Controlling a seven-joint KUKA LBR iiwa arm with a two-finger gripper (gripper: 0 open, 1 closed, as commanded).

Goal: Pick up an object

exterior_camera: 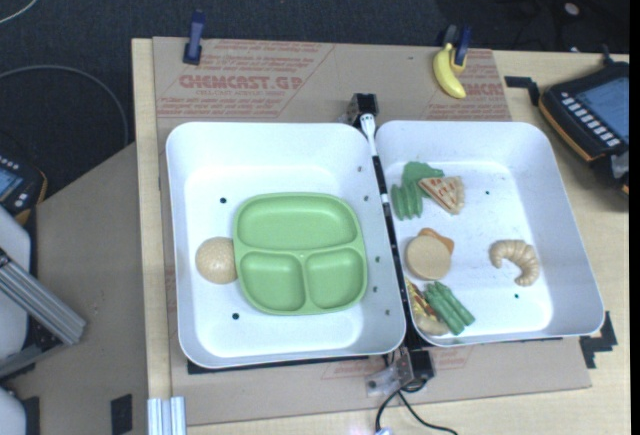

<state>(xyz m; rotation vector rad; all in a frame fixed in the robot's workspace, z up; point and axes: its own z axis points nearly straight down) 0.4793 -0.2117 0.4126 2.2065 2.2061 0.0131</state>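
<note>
At the near edge of the bench, a clip and a dark cable (pixel 405 393) sit just below the seam where the two bins meet.

In the right bin (pixel 565 223), nearest the front, a bundle of green beans (pixel 449 307) lies slanted over a yellowish food piece (pixel 424 311) in the corner beside the seam. Just beyond them lies a round tan bun (pixel 429 256), and to its right, apart from it, a croissant (pixel 517 260) curls on the bin floor. Farther back, a pizza slice (pixel 443 192) touches a cluster of green vegetable pieces (pixel 410 191) close to the seam. All of these loose toys are candidates for picking.

In the left bin (pixel 190 213), a green divided plate (pixel 298 253) with three compartments fills the middle. A pale round roll (pixel 215 260) rests against the plate's left edge.

Beyond the bins, a black clamp (pixel 364 108) stands at the far end of the seam. On the brown printed board (pixel 250 78) a banana (pixel 449 73) lies outside the right bin, just beside a blue clamp (pixel 460 41); a second blue clamp (pixel 194 38) grips the board's far left corner. A handheld control pendant (pixel 595 113) lies at the right.
</note>
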